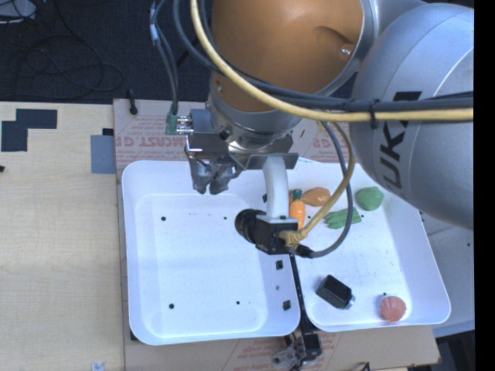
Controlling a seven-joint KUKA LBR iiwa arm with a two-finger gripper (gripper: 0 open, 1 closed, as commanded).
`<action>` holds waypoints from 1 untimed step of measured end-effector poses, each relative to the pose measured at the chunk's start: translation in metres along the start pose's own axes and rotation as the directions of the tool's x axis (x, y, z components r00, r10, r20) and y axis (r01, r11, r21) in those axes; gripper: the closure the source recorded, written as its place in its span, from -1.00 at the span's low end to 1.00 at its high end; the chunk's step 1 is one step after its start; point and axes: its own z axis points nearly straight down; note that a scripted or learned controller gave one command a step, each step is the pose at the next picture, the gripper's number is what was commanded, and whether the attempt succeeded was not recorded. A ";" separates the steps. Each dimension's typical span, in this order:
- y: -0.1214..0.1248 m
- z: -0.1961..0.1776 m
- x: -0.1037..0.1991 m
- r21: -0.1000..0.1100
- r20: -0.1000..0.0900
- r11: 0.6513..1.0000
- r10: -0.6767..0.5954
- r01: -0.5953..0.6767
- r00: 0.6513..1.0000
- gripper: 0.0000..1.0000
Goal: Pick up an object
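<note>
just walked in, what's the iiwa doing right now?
The arm reaches over the two white bins, its gripper above the back edge of the left one with nothing visibly between its fingers. The loose items lie in the right bin: an orange piece, two green pieces, a black block and a reddish ball. Nothing looks picked yet.

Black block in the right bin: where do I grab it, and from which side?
Come straight down on the black block, closing the hand across its shorter sides. It lies flat, turned at an angle, with open bin floor all round, so turn the wrist to match.
</note>
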 end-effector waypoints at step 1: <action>0.047 -0.065 -0.009 -0.018 -0.007 1.000 0.002 -0.002 1.000 1.00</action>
